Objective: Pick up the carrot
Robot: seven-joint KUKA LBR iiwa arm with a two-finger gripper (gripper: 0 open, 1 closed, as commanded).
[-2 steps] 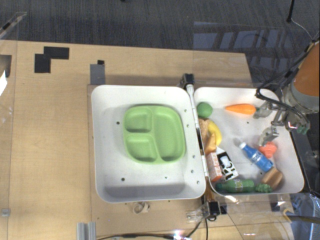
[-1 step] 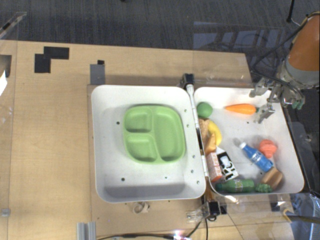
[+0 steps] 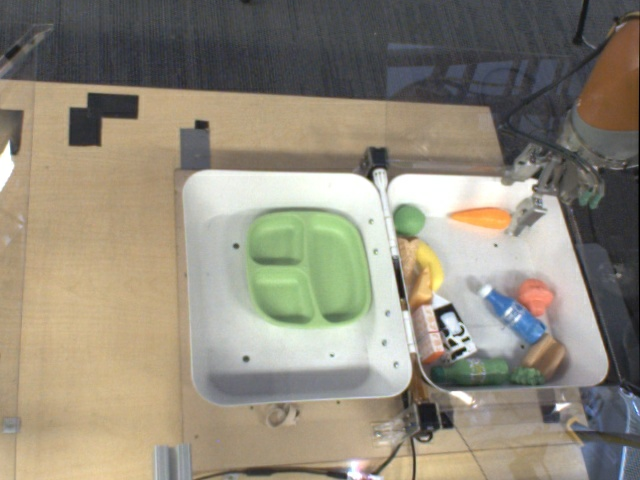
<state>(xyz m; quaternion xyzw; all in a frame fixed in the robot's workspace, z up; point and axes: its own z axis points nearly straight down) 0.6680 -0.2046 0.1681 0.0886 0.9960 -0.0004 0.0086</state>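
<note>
The left bin (image 3: pixel 200 298) holds a green sectioned plate (image 3: pixel 305 268), lying flat and well apart from anything the task concerns. In the right bin (image 3: pixel 590 313), hard against the shared wall, sit a green ball (image 3: pixel 408 218), a banana (image 3: pixel 429 264) and a dark box (image 3: pixel 445 333); a green vegetable, possibly a cucumber (image 3: pixel 470 372), lies along the near wall, with a blue bottle (image 3: pixel 511 313) and a salmon-coloured item (image 3: pixel 537 295) further right. The carrot (image 3: pixel 479 218) lies flat near the far wall of the right bin, pointed end to the left, clear of its neighbours. The gripper (image 3: pixel 530 213) hangs just beside the carrot's thick right end, apparently touching or nearly so; nothing is held. Whether the fingers stand parted or together cannot be told at this slant, as the metal parts blur into one pale shape. Risks noted: the tool is offset to the carrot's end rather than over its middle, so a close here could pinch the tip and let it slip or swing, or a descent could nudge the carrot leftward toward the ball. The far wall also leaves little room for a finger on that side. The arm above the orange band (image 3: pixel 612 88) is cut off by the frame edge, and the tool's height above the bin floor cannot be judged.
</note>
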